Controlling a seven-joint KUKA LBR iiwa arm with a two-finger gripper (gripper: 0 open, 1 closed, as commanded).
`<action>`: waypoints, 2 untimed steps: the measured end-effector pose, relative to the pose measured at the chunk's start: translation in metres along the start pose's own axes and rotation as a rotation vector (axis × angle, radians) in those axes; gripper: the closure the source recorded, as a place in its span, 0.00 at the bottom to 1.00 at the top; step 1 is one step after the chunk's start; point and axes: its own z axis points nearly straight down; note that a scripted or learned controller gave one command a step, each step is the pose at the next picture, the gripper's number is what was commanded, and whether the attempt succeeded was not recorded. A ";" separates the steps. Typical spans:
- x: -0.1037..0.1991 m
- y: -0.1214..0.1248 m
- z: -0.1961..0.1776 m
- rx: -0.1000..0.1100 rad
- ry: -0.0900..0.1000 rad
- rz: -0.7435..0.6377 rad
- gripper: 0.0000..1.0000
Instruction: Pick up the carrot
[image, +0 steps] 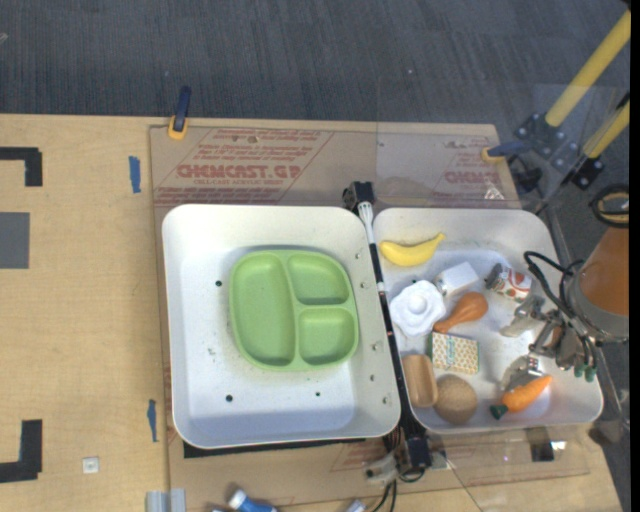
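Touching the carrot, end effector above.

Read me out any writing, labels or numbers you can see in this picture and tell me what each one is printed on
"CHEMCAST GP", roughly, in red print on the brown paper-covered sheet lying under the two white bins; letters are blurred, so the reading is uncertain.
Smaller red lines above and below that word: too blurred to read.
A second red print on the same sheet near the right bin: partly cut off, unreadable.
Small patterned square packet in the right bin: any print too small to read.
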 end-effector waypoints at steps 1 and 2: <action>-0.009 -0.003 0.004 -0.005 -0.021 -0.444 0.00; -0.012 -0.007 0.004 -0.003 -0.023 -0.468 0.00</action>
